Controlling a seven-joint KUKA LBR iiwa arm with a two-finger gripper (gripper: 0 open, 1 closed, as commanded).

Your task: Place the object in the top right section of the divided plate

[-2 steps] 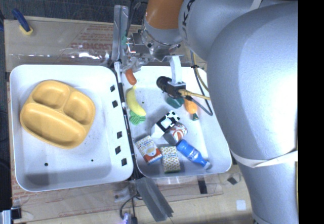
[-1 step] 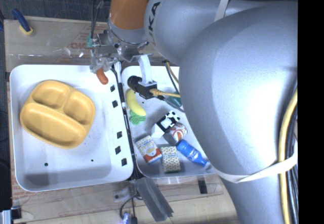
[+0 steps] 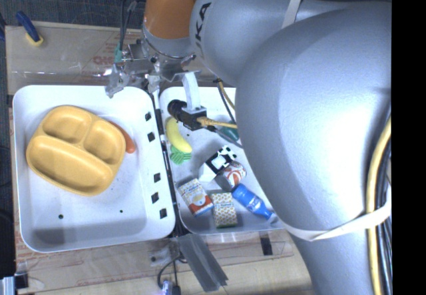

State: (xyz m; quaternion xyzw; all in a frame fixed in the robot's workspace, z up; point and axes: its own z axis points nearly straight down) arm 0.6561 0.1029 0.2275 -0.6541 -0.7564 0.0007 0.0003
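Note:
A yellow divided plate (image 3: pixel 74 148) lies in the left white bin (image 3: pixel 80 227), towards its upper left. A small orange-red object (image 3: pixel 130 144) peeks out by the plate's right edge, partly hidden by the rim. My gripper (image 3: pixel 117 80) hangs over the far right corner of the left bin, above and to the right of the plate. No object shows at its tip. The grey arm and its orange band cover much of the right side of the view.
The right bin (image 3: pixel 200 224) holds a yellow banana (image 3: pixel 177 136) with a green piece (image 3: pixel 180 156) at its lower end, a black-and-white item (image 3: pixel 219 158), a small can (image 3: pixel 233 174), a blue bottle (image 3: pixel 251 201), a snack packet (image 3: pixel 196 196) and a patterned block (image 3: pixel 225 210). A blue tool (image 3: pixel 28 27) lies at the bench's far left.

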